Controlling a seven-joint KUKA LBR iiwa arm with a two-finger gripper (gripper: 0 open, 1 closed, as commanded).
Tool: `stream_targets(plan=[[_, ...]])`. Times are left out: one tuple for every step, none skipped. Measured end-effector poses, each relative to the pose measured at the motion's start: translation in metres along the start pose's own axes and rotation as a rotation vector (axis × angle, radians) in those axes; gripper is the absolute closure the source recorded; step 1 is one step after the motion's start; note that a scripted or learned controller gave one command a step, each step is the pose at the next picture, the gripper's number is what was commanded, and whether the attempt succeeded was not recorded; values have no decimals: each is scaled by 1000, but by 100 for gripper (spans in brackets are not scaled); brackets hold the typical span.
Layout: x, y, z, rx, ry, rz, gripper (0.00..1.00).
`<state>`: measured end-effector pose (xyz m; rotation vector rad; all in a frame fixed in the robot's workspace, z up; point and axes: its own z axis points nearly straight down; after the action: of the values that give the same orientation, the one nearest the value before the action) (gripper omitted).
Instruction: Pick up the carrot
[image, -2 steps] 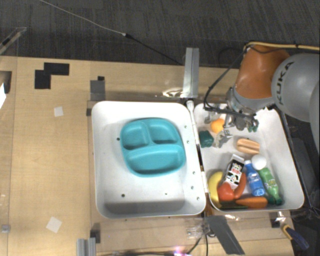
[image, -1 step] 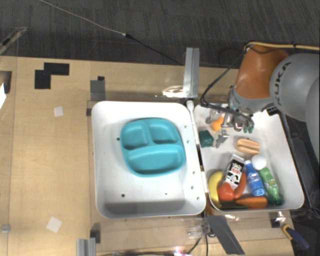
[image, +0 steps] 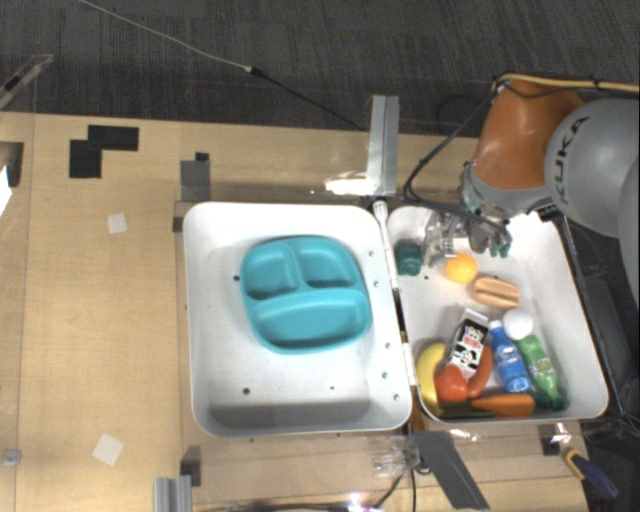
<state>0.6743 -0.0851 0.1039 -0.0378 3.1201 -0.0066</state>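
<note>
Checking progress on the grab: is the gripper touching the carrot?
Apart. The camera view shows the gripper at the right bin's far end, the carrot at its near edge.

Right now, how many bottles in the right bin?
2: blue bottle and green bottle, side by side at the right bin's front right, by the carrot. Others may be hidden in the pile.

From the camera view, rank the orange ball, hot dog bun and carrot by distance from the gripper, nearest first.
1. Orange ball, just below the gripper.
2. Hot dog bun, mid-bin, to the right.
3. Carrot, along the bin's near edge.
</note>
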Motion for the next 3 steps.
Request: stream_targets(plan=[[3, 0, 2, -2, 15, -1, 0], [0, -44, -102, 0, -1, -54, 0], [9, -61, 14, -5, 30, 124, 0]])
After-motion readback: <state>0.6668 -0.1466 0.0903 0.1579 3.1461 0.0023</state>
